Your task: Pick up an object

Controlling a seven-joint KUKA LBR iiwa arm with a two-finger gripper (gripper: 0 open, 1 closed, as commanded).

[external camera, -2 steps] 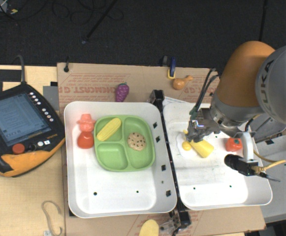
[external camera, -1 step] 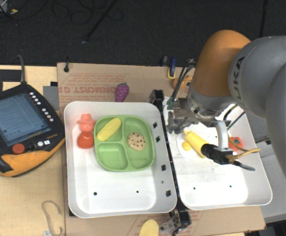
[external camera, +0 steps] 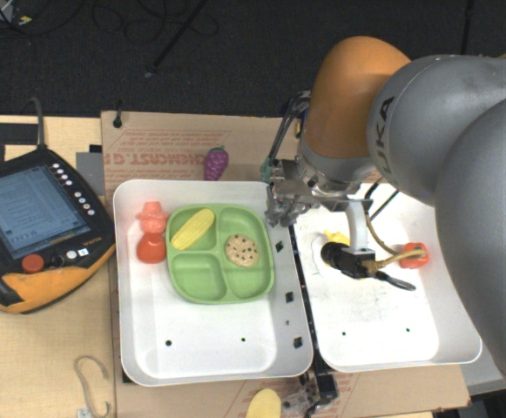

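The end effector [external camera: 280,205] sits mostly under the arm [external camera: 427,129] by the left bin's [external camera: 200,347] right rim, can't tell if it's clenched. That yellow bit [external camera: 334,237] nearby is half hidden.

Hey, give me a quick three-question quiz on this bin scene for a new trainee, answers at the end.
1. True or false: the cookie lies in the green divided plate.
2. What lies in the plate's upper-left compartment? A: yellow corn cob. B: a banana. C: a spoon.
3. Fill in: the purple grapes lie ___ the bins, on the cardboard.
Key: 1 true; 2 A; 3 outside.
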